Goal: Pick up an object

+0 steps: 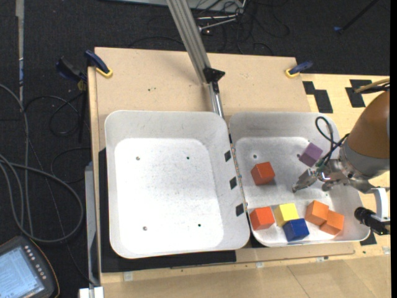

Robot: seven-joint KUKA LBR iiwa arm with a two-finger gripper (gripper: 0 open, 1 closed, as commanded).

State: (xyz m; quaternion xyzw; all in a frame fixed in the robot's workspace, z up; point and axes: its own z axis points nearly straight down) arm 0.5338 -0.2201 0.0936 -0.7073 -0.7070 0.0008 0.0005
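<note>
My gripper [304, 182] hangs low over the right bin [248, 135], near its middle right. It points down and to the left over bare bin floor. A purple block [311, 153] lies just behind it, and an orange-red cube [263, 172] sits to its left. Along the front of the bin lie a red-orange cube [262, 216], a yellow cube [287, 213], a blue cube [296, 229] and two orange blocks [325, 216]. I see nothing in the gripper's grasp.
The left bin [124, 129] stands beside the right one, their rims touching. A slanted metal pole [189, 33] reaches down to the bins' back edge. Clamps [98, 64] hold the bench corners.
</note>
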